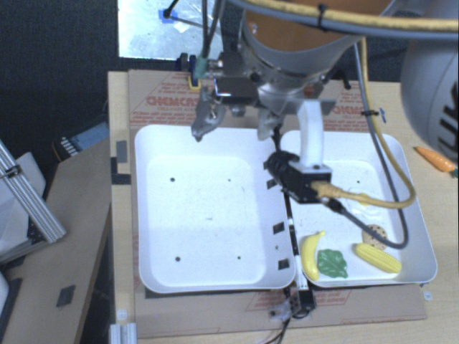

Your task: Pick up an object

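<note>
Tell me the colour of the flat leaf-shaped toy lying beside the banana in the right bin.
Green; the flat leaf-shaped toy shows in the camera view, touching the yellow banana.

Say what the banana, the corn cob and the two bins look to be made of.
Banana: smooth, evenly yellow, probably moulded plastic.
Corn cob: yellow, faintly ribbed, likely plastic too.
Left bin and right bin: matte white with rounded rims, seemingly formed plastic.

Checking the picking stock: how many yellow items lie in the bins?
2. A banana lies at the right bin's near-left corner beside a green item; a corn cob lies further right. The arm may hide others.
</note>
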